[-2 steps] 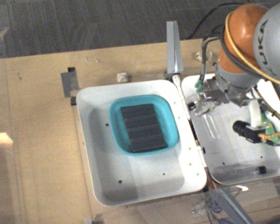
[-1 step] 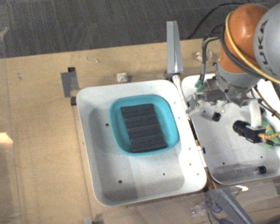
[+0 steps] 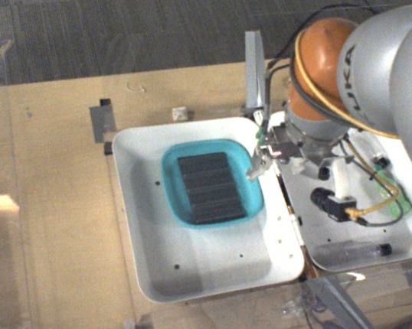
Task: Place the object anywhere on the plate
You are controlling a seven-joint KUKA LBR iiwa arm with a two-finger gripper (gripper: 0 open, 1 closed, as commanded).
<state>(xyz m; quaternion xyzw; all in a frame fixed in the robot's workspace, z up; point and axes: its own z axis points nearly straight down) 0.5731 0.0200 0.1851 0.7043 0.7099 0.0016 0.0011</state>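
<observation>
— Two white bins sit side by side on our surface (image 3: 60, 222). Any writing?

— We read "KUKA" on the grey arm (image 3: 385, 69).

— What's inside them?

— The left bin (image 3: 161, 275) holds a blue plate (image 3: 174, 196) with a dark ribbed object (image 3: 211, 188) lying on it.

— The jaws?

— Our gripper (image 3: 259, 165) hovers at the plate's right rim; we cannot tell their state.
</observation>
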